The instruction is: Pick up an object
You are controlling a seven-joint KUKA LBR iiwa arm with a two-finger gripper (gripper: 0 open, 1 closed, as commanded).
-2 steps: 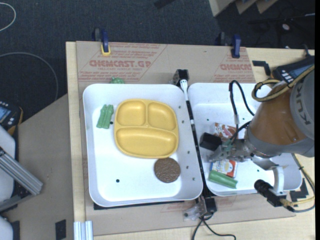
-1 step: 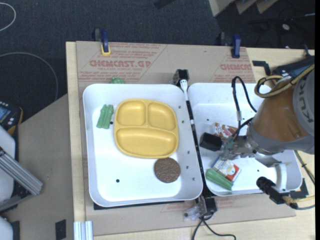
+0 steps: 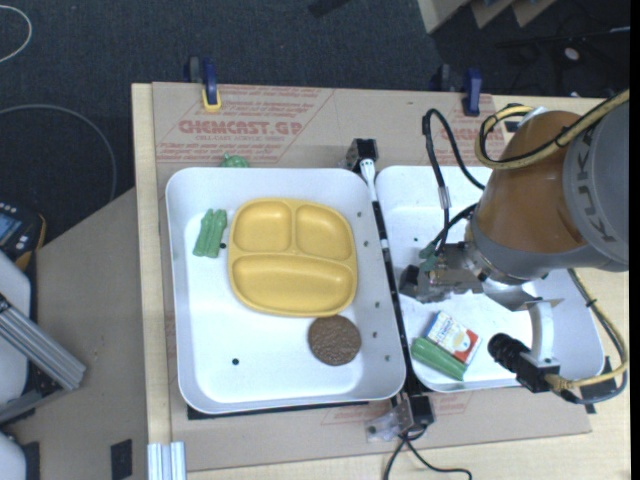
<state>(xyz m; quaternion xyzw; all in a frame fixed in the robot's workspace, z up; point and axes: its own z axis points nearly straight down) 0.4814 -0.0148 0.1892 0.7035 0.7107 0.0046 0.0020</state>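
At lower right of the frame, in the right bin (image 3: pixel 590 353), lies a small printed carton (image 3: pixel 452 335) beside a green block (image 3: pixel 438 358), likely light and stiff, best pinched across its narrow sides by the gripper (image 3: pixel 420 280) hovering just above-left.

Two blue clamps (image 3: pixel 209 76) on cardboard sheet (image 3: pixel 250 118) at bench's far edge, black cables (image 3: pixel 440 168) nr right bin.

Looked like a robotics lab: cardboard-covered table (image 3: pixel 300 118) held by blue clamps (image 3: pixel 209 80), two white bins (image 3: pixel 190 298) side by side, loose cables (image 3: pixel 440 168), aluminium framing (image 3: pixel 40 353) over dark carpet (image 3: pixel 100 28).
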